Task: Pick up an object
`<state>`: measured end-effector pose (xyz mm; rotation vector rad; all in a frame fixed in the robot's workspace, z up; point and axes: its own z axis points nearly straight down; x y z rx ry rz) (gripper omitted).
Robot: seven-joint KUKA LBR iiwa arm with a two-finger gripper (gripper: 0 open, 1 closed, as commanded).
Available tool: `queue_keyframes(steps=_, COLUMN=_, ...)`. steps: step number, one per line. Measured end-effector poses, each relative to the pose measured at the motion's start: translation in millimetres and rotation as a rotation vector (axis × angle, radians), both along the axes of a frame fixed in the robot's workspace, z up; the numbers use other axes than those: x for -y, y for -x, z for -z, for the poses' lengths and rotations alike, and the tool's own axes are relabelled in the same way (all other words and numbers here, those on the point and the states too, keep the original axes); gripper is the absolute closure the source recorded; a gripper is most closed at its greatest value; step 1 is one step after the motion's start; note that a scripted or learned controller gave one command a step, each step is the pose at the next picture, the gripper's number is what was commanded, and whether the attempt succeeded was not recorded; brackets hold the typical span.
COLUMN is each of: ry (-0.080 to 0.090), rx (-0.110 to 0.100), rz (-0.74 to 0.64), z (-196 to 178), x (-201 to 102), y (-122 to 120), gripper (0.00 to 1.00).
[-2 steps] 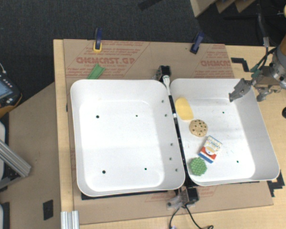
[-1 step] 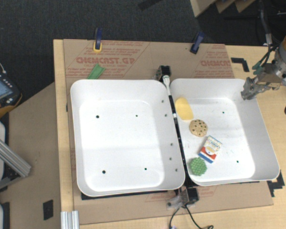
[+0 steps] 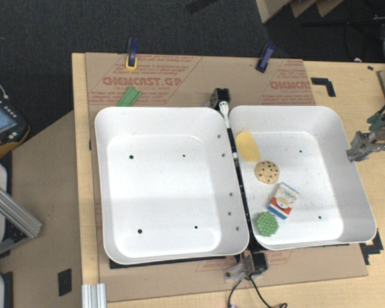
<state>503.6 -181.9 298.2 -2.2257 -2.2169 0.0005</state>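
Observation:
Four small objects lie in the right bin [image 3: 321, 124], all toward its left side. A yellow block [image 3: 248, 145] sits nearest the divider. Just below it is a round tan cookie [image 3: 267, 171]. A small white box with red and blue print [image 3: 282, 201] lies further down, with a green knobbly disc [image 3: 266, 223] at the bin's lower left. My gripper [image 3: 362, 146] shows as a small grey shape at the right bin's right rim, well away from every object and with nothing seen in it.
The left bin [image 3: 160, 127] adjoins the right one along a black hinge strip [image 3: 234, 165]. Both rest on a cardboard sheet [image 3: 179, 76] held by two clamps at the back, with a green tag [image 3: 128, 96] on it.

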Motion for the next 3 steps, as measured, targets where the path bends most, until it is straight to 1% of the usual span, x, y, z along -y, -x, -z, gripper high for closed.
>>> queue_keyframes(steps=1, ry=-0.001, rx=-0.004, rz=0.001, z=42, x=44, y=26, gripper=1.00)
queue_keyframes(steps=2, ry=0.001, rx=0.003, rz=-0.008, z=46, x=4, y=-5, gripper=1.00)
queue_keyframes(steps=3, ry=0.001, rx=-0.001, rz=0.001, z=44, x=45, y=26, gripper=1.00)
